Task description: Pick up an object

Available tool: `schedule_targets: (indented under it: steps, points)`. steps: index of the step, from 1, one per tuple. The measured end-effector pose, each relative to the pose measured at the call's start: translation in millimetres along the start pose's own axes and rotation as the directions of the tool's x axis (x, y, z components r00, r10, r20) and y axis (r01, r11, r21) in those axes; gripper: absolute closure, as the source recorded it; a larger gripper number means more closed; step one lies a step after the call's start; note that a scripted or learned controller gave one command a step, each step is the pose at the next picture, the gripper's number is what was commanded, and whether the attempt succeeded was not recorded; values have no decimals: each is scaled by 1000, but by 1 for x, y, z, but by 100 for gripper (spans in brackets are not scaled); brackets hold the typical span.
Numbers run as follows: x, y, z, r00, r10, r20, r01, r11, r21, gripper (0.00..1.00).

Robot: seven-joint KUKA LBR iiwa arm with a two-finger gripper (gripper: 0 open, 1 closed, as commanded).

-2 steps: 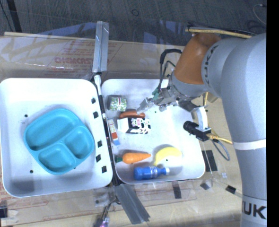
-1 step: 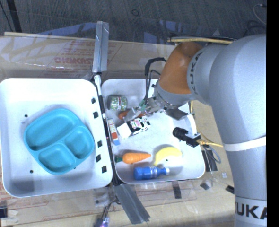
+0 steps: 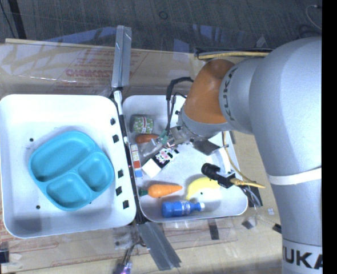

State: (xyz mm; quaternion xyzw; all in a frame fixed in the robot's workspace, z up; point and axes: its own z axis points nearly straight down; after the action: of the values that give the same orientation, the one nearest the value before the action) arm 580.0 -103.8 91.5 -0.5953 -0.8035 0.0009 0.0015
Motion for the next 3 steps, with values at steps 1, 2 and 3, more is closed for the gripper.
schedule_targets:
  steps: [1, 2, 3]
  points:
    - [-1, 0, -10, 1000, -5, 1, 5, 1000, 0, 100]
    - [-1, 0, -10, 1000, -5, 1, 5, 1000, 1, 0]
    - [-1, -94, 0, 998, -61, 0, 61, 998, -1, 0]
